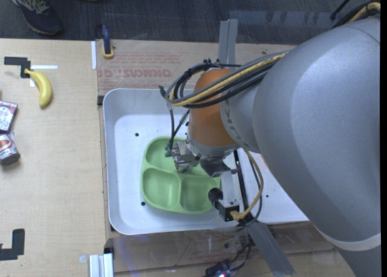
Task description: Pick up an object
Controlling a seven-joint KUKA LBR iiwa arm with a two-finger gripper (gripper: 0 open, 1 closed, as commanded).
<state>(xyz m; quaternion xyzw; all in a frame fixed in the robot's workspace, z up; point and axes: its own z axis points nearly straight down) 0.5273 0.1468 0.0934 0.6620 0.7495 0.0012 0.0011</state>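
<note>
Tray: pale green plastic divided plate (171, 186), smooth and matte, rounded corners, raised ridges splitting it into shallow compartments; two show along its near side, a third is partly under my wrist.
Tray position: flat on the floor of the shallow white plastic bin (121, 149), toward the bin's near half, its right part hidden beneath me.
Bin: glossy white, rounded rim, a few small dark dots on its floor.
Bench: light wood-grain board (54, 197) to the left, brown cardboard-like sheet with reversed red lettering behind the bin.
Arm: my big smooth grey link fills the right side; the orange band (208, 112) sits above the wrist, with black and yellow cables looping around it.
Gripper (181, 159): pointing straight down over the tray's far compartment, metal parts close to or touching the green surface; I cannot tell how it is set.
Elsewhere: a curved yellow banana (42, 88) lies on the wood, well apart from the bin.
</note>
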